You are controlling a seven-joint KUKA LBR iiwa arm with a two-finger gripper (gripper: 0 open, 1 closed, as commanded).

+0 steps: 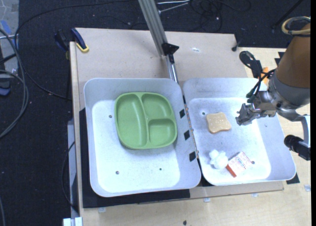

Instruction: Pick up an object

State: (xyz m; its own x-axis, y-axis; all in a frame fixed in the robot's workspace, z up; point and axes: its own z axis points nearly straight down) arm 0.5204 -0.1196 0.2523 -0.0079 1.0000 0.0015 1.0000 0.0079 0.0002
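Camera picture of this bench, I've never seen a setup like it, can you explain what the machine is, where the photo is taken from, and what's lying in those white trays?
It is one photo from a camera fixed above the bench, looking down at a slant. The grey machine with the orange band is a robot arm reaching in from the picture's right; its gripper hangs over the right bin. That bin holds a tan bread-like piece, a small white lump and a red-and-white packet. The left bin holds a green divided plate. Nothing can be seen between the gripper's fingers, so it seems to hold nothing. The job is to pick up an object.
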